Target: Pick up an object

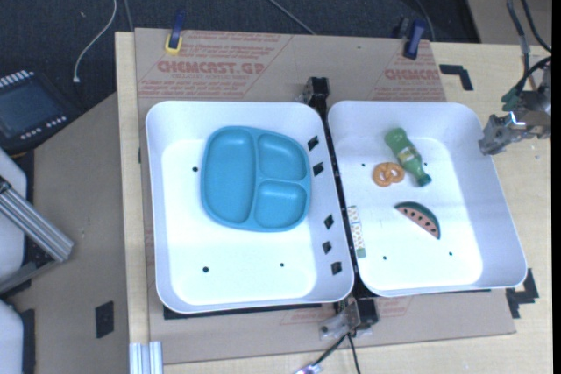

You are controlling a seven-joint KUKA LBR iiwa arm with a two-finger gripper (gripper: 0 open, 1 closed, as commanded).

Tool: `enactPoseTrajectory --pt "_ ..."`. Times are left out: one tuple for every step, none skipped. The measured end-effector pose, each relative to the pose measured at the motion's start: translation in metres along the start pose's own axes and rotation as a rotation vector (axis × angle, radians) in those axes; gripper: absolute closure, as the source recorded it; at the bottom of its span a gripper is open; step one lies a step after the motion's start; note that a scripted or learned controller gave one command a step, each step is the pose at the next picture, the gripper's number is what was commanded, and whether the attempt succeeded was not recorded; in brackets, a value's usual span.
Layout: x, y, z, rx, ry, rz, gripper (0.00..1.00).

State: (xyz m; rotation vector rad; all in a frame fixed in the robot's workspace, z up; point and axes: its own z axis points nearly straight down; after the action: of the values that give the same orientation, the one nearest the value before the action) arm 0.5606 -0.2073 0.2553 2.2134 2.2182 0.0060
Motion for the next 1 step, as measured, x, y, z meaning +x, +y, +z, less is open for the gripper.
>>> enactPoseTrajectory --pt "0.0568 0.0066 0.0103 0.01 0.006 -0.005 1.0"
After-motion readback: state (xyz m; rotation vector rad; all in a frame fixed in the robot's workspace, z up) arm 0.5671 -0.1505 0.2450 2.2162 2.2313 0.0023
